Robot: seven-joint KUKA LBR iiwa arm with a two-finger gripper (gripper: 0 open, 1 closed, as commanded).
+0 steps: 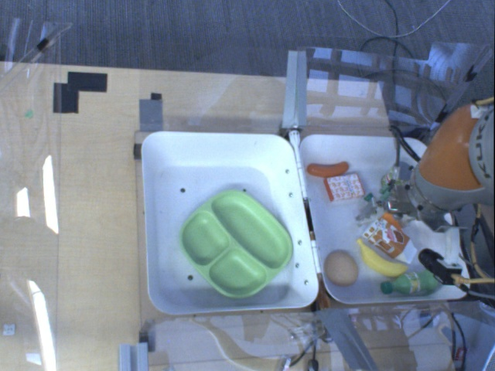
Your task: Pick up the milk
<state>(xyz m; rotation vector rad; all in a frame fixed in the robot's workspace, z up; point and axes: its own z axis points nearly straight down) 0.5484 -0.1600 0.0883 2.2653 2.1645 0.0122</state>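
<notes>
Milk [386,236] (small orange-and-white carton) lies tilted in right bin [344,215], lower right of frame, touching banana [380,260]. Tool [384,195] sits just above the carton, right of the red-patterned box [343,186]; can't tell its state. Green divided plate [236,242] in left bin [166,207].
</notes>
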